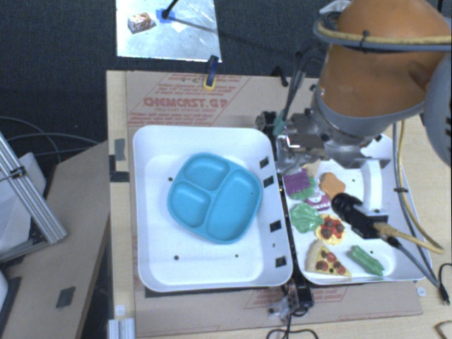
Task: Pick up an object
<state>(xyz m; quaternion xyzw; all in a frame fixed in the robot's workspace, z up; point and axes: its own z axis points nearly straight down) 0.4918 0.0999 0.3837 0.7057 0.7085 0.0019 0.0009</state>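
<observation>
Two white bins: left bin (152,210) holds one blue plate (214,196), wide free rim around. Right bin (406,263) crowded: two pizza slices (327,260), one purple toy (298,183). Gripper (291,149) over right bin's top-left corner, finger state cannot tell.

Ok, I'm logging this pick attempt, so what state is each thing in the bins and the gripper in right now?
Blue divided plastic plate: flat in left white bin, tilted askew.
Pizza slice toy: lying flat in right white bin.
Green pod toy: lying flat beside it.
Purple toy: resting below the gripper.
Gripper: low over right bin, nothing visibly held.
</observation>
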